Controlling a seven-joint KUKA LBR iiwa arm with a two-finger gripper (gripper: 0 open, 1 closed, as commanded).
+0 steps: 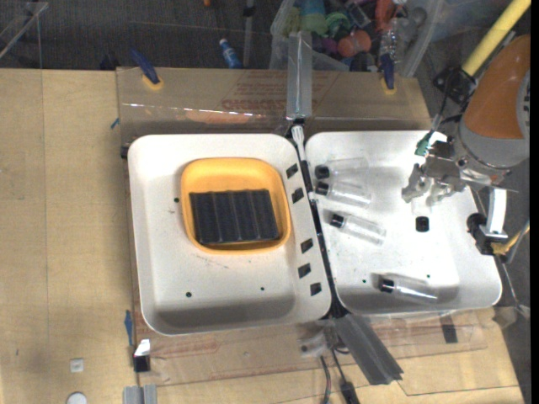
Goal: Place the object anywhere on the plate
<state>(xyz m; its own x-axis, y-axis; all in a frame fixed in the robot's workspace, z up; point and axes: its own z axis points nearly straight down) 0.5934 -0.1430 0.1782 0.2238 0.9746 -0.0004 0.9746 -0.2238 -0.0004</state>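
Vials of clear plastic with black caps lie scattered in the right bin [472, 289], the nearest vial [357, 225] at about eight o'clock from our gripper [429, 185], which hovers low over the bin; we cannot tell how it is set. We judge these tubes light, stiff, slick and prone to roll, so mid-barrel across the narrow width looks the best hold. Left, the glossy orange plate [233, 172] carries a dark ribbed slab [234, 216].
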